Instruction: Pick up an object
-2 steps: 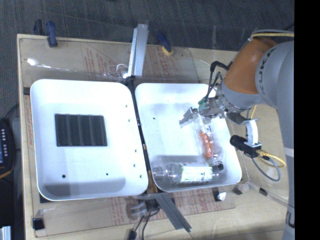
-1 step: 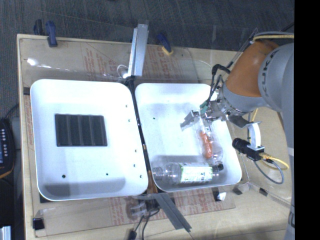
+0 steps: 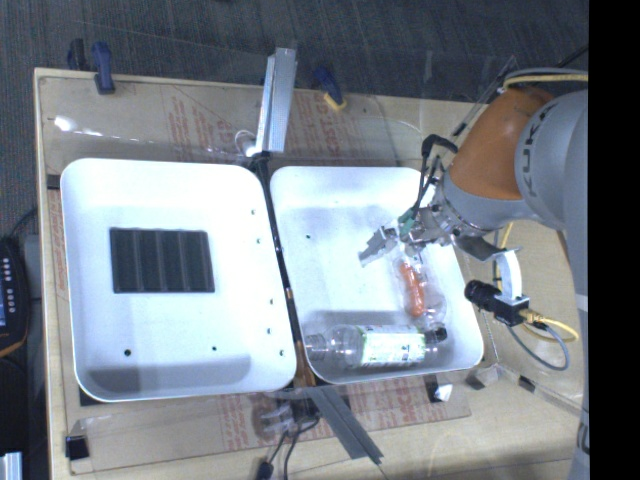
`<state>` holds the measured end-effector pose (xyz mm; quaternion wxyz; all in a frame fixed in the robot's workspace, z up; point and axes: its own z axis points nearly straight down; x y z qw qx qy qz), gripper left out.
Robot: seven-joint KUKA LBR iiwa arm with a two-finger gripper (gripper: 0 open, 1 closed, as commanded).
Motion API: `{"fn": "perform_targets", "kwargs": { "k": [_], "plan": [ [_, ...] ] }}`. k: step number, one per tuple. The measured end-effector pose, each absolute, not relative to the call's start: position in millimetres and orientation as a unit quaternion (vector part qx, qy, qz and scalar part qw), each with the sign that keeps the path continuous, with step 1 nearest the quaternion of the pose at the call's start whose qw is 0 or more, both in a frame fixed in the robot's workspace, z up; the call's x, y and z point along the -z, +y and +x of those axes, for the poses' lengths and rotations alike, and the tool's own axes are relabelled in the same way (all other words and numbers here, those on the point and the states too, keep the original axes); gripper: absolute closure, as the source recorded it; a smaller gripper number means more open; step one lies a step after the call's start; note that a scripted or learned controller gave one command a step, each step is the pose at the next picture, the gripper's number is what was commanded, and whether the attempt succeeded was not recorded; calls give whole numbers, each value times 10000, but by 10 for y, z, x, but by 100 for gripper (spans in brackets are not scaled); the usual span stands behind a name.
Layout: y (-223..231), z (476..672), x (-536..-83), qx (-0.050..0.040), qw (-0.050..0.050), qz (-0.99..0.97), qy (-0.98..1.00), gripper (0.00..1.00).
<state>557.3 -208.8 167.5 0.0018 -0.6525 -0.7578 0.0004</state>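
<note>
From the camera above, we see the grey arm with its orange band [image 3: 492, 158] reaching in from the right over the shallow white right-hand bin [image 3: 330, 193], its gripper [image 3: 395, 236] low above the bin's upper right part; we cannot tell whether it is open or closed, and we see nothing between its tips. Just below the gripper lies a slim orange object in a clear wrapper [image 3: 415, 286], pointing down toward the bin's near wall. Further below the gripper, along that near wall, a clear plastic bottle with a white and green label [image 3: 378, 347] lies on its side. Well to the left of the gripper sits the shallow white left-hand bin [image 3: 90, 268], with a dark ribbed rectangular block [image 3: 162, 260] on its floor. Both bins rest on the pale worktop [image 3: 150, 118].
</note>
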Motion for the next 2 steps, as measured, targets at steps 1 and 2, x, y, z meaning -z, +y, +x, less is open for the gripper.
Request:
{"fn": "perform_targets", "kwargs": {
  "k": [1, 2],
  "plan": [
    [-2033, 5757, -1391, -6, 24, -6345, -7729, 0],
    [-1694, 6078, -1573, -4, 8, -6740, -7387, 0]
  ]
}}
